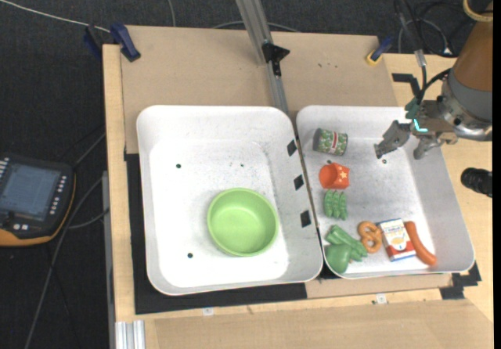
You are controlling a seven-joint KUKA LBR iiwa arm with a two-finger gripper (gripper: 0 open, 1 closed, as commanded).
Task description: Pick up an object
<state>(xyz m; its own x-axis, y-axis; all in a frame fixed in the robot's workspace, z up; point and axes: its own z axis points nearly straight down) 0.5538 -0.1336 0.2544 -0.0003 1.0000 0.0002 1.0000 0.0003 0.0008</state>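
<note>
The right bin (438, 183) holds several small items. A green can (330, 141) lies near its back left, a red strawberry-like toy (336, 175) sits below it, then a green studded piece (335, 203). Along the front lie a green leafy toy (341, 249), a pretzel (369, 235), a small carton (397, 239) and an orange sausage (420, 246). My gripper (408, 144) hangs over the bin's back right, open, its two fingers spread with nothing between them. It stands right of the can, apart from every item.
The left bin (164, 144) holds a green bowl (243, 221). A metal pole (252, 11) slants up from between the bins. Blue clamps (125, 42) sit at the bench's back corners. A tablet-like pendant (31, 195) lies off the bench's left side.
</note>
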